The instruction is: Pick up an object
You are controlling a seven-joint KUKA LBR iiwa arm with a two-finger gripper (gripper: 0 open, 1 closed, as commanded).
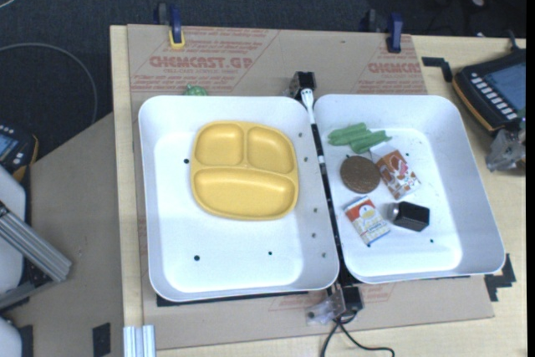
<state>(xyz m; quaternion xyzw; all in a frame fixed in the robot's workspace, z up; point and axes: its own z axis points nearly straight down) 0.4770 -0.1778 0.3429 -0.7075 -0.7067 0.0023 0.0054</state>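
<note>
Right edge of the frame, mid-height: a small grey angular part [506,151] with pale, metal-like facets, too small to tell whether it belongs to the arm. Just above it, a dark handheld control pendant [495,93] with an orange-yellow rim and rows of pale keys.

A yellow plate [245,170] with three parts is lying flat in the left bin [167,247], up toward the far side. Five little things are sitting close together in the right bin [468,238]. A green bean toy [358,135] is lying sideways at the far end. Just below it, a round brown cookie [360,173] is lying flat. A small red and white packet [398,173] is resting right beside the cookie, on its right. Nearer the front, a red and white box [367,220] is lying tilted. A little black block [410,216] is sitting just to the right of that box.
</note>
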